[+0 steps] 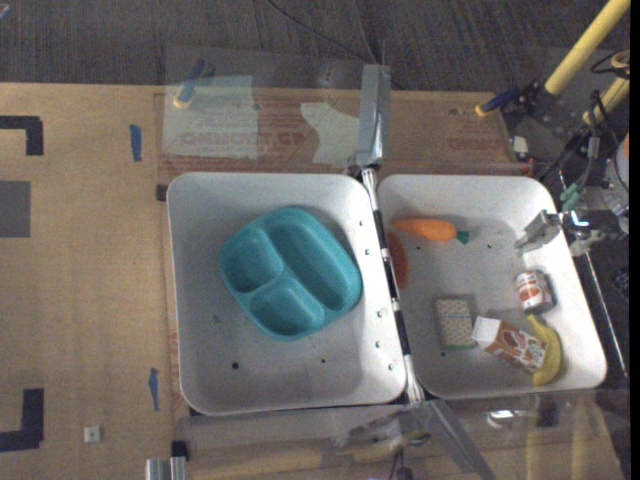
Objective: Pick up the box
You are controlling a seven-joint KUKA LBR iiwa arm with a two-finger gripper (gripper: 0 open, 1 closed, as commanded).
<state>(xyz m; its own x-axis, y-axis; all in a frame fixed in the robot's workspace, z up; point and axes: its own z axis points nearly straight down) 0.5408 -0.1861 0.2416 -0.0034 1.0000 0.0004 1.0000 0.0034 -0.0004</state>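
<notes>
The box (512, 343) lies in my right bin (470, 386), near its front right corner, touching the banana (547, 348) and below the can (534, 290). My end effector (543, 229) hovers near the bin's right rim; I cannot tell its grip state.

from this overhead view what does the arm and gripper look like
Little of it can be made out at the right edge: the gripper is a small pale grey metallic piece over the right bin, with dark hardware and thin cables behind it. No markings are legible.
</notes>
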